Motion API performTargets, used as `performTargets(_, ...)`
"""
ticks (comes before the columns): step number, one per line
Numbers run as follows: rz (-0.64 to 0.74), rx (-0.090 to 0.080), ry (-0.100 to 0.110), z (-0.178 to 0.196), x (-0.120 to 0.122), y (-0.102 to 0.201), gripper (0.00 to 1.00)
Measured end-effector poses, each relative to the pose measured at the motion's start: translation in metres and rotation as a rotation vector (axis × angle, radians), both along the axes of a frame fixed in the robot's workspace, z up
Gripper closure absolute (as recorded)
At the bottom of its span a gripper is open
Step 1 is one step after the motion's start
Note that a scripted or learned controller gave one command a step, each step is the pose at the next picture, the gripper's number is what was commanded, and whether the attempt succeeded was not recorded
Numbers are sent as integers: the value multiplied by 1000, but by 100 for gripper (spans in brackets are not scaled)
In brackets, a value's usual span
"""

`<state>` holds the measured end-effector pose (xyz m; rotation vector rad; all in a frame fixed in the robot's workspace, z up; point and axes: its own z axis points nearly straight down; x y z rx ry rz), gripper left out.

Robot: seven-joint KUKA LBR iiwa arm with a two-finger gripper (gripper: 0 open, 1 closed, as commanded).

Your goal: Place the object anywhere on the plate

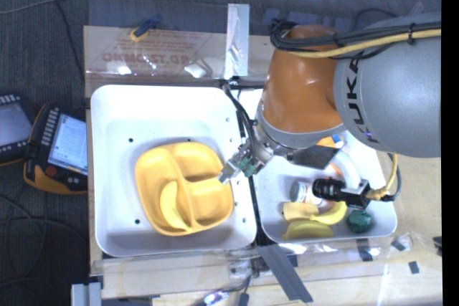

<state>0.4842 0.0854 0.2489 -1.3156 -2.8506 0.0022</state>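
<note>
Gripper (240, 167) is poised at the three o'clock rim of the yellow divided plastic plate (185, 186), presumably for placement; its grip state cannot be told.

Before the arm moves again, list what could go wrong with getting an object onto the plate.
1. The gripper hangs over the right rim of the yellow plate; a straight descent could strike or tip that rim.
2. The plate has raised dividers, so a dropped object may roll off a ridge.
3. The bananas, the green object and the small can lie packed together under the arm in the right bin, so a grasp could catch a neighbour.
</note>
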Motion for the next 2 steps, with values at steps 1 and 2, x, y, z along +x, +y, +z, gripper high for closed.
performTargets(1, 63, -1, -2, 16, 12, 60, 100)
performTargets(2, 62, -1, -2, 16, 12, 60, 0)
